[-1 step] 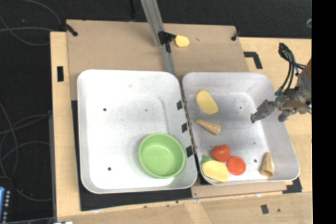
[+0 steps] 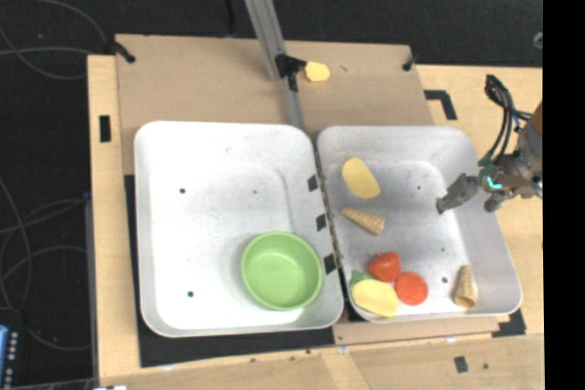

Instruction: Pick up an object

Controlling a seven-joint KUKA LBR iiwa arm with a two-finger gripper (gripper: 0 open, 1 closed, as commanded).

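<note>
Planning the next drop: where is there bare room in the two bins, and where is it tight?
The left bin is bare except for the green bowl at its near right. In the right bin, floor is free between the yellow piece and the gripper. The near edge is crowded: two red balls, a yellow lemon-like piece, a cone.

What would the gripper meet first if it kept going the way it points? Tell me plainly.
The gripper points left across the right bin. Going on, it would probably meet the yellow object or the cone first; its height is unclear.
</note>
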